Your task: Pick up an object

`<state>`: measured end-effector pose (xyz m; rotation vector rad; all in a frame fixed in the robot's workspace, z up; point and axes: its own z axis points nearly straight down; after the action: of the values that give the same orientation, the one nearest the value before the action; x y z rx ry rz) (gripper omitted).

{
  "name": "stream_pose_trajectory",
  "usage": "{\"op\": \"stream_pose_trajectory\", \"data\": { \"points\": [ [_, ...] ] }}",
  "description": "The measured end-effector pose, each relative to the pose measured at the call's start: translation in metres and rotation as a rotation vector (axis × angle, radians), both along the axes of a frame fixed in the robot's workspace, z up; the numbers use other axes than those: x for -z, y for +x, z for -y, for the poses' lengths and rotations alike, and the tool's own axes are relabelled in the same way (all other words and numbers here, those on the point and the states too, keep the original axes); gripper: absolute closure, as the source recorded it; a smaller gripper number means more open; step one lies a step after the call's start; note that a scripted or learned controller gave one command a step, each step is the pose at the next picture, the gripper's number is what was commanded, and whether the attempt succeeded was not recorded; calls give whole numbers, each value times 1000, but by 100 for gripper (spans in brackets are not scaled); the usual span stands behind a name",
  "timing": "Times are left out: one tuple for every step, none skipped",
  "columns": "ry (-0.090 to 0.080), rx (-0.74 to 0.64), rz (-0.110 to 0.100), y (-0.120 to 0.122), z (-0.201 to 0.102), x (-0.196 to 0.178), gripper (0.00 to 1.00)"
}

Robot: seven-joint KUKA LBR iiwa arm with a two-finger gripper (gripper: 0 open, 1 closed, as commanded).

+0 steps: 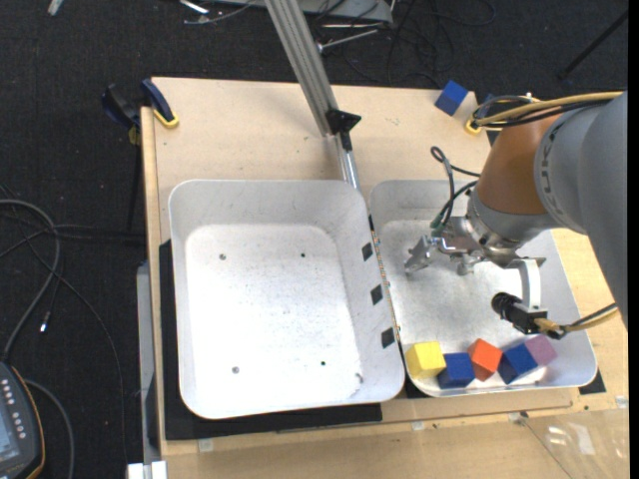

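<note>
Camera view: arm [559,168] bent over right bin [569,267], pincer [424,255] low.

Yellow block [425,356], orange block [485,355], white bins [200,208]

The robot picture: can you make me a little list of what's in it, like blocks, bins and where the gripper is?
blocks in right bin: yellow block, blue block, orange block, second blue block, purple block, in a row along the near edge
right bin: holds all five
left bin: white, speckled
gripper: above right bin, apart from the blocks
bench: another blue block at far right
</note>
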<state>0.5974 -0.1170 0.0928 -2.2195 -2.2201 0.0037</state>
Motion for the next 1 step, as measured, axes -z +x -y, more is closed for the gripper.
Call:
{"op": "stream_pose_trajectory", "data": {
  "points": [
    [-3,3,8,34,48,-3,0]
  ]
}}
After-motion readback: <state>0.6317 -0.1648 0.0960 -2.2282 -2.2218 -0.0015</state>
